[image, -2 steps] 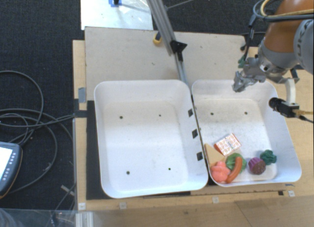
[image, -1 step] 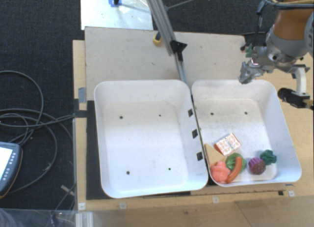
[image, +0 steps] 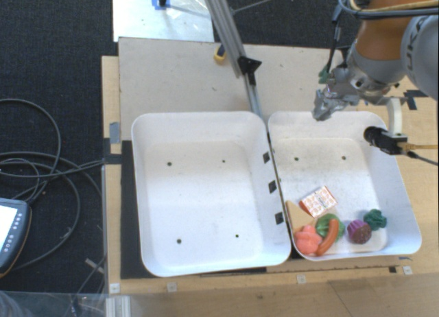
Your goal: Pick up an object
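Gripper (image: 324,111) over right bin's (image: 398,192) far rim, grip state unclear; toys (image: 334,225) near front edge

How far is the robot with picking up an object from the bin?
Nothing looks done yet. The gripper hangs above the far edge of the right bin, with no object seen at it. The toys, among them a red-and-white box, an orange piece and a purple one, lie in the bin's near corner. Reaching, grasping and lifting are all left.

toys (image: 336,228) in right bin (image: 394,171) near corner, apparently touching
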Controlling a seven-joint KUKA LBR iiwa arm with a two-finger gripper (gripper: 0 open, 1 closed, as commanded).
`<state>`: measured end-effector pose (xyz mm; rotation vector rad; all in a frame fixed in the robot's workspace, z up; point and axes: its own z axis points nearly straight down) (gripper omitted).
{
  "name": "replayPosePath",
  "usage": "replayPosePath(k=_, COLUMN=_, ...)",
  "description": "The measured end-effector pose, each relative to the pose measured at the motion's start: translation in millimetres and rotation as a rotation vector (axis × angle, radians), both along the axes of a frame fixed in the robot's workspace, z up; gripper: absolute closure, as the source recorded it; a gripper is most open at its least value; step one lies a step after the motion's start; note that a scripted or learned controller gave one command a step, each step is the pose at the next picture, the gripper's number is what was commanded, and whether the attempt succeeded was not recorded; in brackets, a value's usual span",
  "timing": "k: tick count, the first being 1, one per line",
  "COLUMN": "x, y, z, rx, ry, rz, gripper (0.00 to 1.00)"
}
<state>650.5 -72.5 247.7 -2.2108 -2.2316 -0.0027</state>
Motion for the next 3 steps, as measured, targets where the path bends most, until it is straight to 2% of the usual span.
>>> replayPosePath(k=3, x=-12.9, y=159.3, z=11.8, rx=0.001, ry=0.0, rz=0.001, gripper=1.0)
